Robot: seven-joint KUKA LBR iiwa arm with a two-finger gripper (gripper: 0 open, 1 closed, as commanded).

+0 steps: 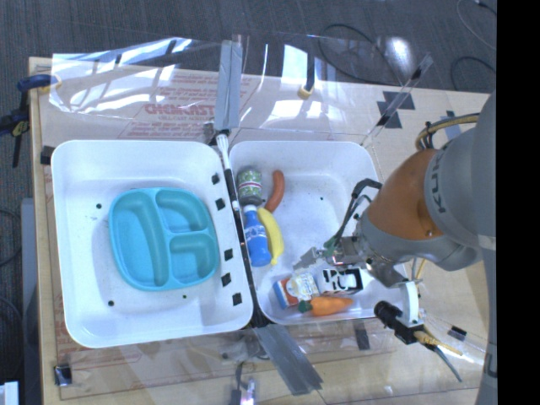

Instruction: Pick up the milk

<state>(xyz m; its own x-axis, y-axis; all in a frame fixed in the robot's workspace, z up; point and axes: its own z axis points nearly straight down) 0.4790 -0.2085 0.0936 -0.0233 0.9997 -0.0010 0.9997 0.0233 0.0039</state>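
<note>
Look at the right bin [363,154] on the worktop [51,83]. The milk [297,289] is a small carton lying on its side near the front edge of that bin. Its long side runs left to right, along the front wall. One end points to the left wall of the bin, and the other end points to the right, at the hand. It has red and blue on it.

Your hand [337,268] is low in the right bin, just right of the milk, close to its right end. You cannot tell how far open the hand is, because its parts blur together with a white and black thing there. You cannot tell if it has hold of anything.

A carrot [331,306] lies just in front of the milk, right by the front wall, and it looks like it touches the milk. A banana [271,233] and a blue bottle [254,236] lie side by side near the left wall of the same bin. A can [249,183] and a sausage [275,190] sit behind them, toward the back left corner.

The left bin [67,251] has a blue tray [164,238] in its middle.

The grey and orange arm [422,205] reaches in over the right edge of the worktop.
</note>
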